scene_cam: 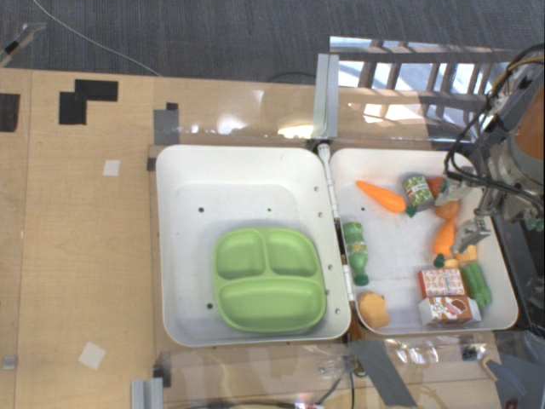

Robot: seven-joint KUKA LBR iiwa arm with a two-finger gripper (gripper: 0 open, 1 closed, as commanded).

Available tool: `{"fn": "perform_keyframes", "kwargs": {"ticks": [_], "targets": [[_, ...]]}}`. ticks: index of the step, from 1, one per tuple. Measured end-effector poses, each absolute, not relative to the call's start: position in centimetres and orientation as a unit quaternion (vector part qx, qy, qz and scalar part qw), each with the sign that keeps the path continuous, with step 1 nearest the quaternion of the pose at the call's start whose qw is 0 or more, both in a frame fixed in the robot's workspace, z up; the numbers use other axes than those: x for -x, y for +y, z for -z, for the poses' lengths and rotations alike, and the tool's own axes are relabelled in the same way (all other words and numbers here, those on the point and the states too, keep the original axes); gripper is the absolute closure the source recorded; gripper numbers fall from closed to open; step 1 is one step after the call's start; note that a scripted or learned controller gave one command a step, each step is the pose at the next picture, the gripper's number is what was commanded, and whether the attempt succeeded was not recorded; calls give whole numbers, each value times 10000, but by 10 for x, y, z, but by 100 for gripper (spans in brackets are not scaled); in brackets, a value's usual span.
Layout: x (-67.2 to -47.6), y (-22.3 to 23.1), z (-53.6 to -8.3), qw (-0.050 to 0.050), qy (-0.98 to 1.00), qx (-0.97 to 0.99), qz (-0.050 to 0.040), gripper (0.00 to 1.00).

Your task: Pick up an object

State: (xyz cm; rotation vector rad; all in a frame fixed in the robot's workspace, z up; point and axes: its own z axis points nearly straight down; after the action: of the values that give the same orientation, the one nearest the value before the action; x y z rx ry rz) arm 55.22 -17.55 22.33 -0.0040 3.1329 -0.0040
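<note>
Green and moulded into three compartments, a plastic plate (270, 279) lies toward the near side of the left bin (183, 228). The right bin (383, 245) holds the loose objects: a green bottle (355, 250) against its left wall, a yellowish roll (373, 308) near it, a carrot (381, 197) and a green can (417, 191) toward the far side, and a red-and-white carton (444, 296) beside a green vegetable (476, 285) at the near right. The gripper (473, 233) hangs over a second carrot (444, 237), its fingers slightly apart and pinching nothing.
</note>
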Motion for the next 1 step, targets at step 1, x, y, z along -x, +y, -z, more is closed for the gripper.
{"fn": "perform_keyframes", "kwargs": {"ticks": [1], "targets": [[-586, -196, -95, 53, 10000, 81, 11, 0]]}}
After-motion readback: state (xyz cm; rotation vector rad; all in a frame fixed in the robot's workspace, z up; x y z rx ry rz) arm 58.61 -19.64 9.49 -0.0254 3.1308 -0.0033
